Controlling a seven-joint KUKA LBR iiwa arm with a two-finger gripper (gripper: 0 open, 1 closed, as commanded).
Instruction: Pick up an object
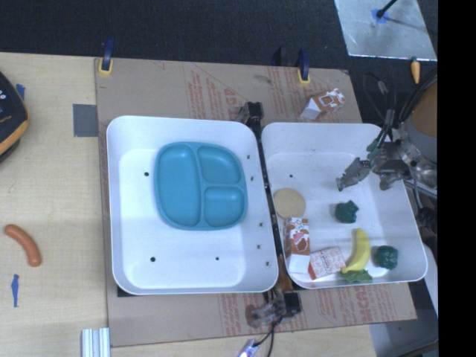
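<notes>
Two white bins side by side on cardboard clamped to the bench. The left bin (134, 266) holds a blue divided plate (199, 184), flat and centred. The right bin (312, 140) carries the candidates, mostly in its near half: a tan disc (289, 201), a red-and-white packet (297, 237), a second packet (326, 262), a banana (359, 250), and two dark green pieces (346, 212) (385, 256). The gripper (355, 175) reaches in from the right, low over the bin's bare upper part, fingers spread, nothing between them. The nearest green piece sits just below it, apart from its neighbours, so probably the easiest pick. A sausage (24, 244) lies on the bench, well outside.
</notes>
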